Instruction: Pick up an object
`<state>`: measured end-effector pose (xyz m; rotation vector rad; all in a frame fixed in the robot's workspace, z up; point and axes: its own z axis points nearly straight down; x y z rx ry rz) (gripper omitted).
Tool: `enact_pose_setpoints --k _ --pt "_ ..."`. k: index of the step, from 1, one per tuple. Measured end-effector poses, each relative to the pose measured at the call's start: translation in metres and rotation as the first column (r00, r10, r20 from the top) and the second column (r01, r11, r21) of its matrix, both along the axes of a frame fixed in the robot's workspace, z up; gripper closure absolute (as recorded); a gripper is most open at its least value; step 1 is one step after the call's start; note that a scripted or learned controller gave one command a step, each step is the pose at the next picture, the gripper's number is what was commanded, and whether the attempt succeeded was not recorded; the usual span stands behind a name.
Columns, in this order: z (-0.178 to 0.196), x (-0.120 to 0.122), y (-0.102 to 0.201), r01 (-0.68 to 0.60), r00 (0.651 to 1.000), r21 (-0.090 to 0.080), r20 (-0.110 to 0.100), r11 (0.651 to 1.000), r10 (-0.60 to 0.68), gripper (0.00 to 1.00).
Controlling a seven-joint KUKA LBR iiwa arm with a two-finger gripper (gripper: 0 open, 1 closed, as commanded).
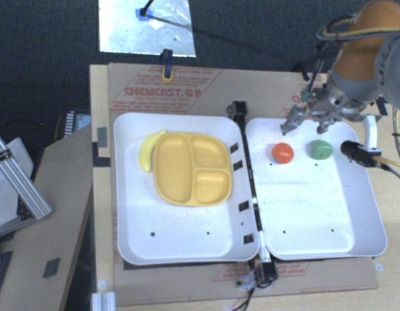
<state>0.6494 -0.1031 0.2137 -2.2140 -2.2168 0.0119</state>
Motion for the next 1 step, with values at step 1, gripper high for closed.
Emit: enact_pose_setpoints --k 1 --pt "0.0079 0.0025 0.0002 -0.002 1.000 -0.001 0.012 1.000 0.002 0.00"
